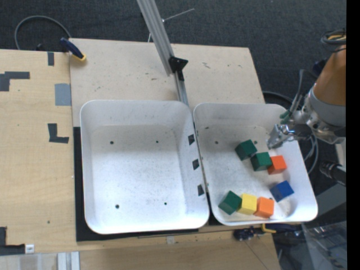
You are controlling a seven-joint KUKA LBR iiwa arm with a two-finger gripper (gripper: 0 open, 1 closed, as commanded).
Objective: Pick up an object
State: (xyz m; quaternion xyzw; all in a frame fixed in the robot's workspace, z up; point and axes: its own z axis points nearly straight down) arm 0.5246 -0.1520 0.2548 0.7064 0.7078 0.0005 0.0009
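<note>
- Blocks: seven small cubes lie in the right bin [225,117]; a dark green block [246,149], a green block [261,161] and an orange block [277,164] cluster nearest the gripper [277,136].
- You cannot tell whether its fingers are apart or together; nothing shows between them.
- Handling, as judged: light, rigid, smooth-faced. Grip two opposite flat faces; tightly packed neighbours may block finger entry.

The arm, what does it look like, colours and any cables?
The arm is grey with an orange band above the wrist. It ends in a small metallic silver gripper with a green spot at its base. Thin dark cables run beside the wrist. Markings are too small to tell.
</note>
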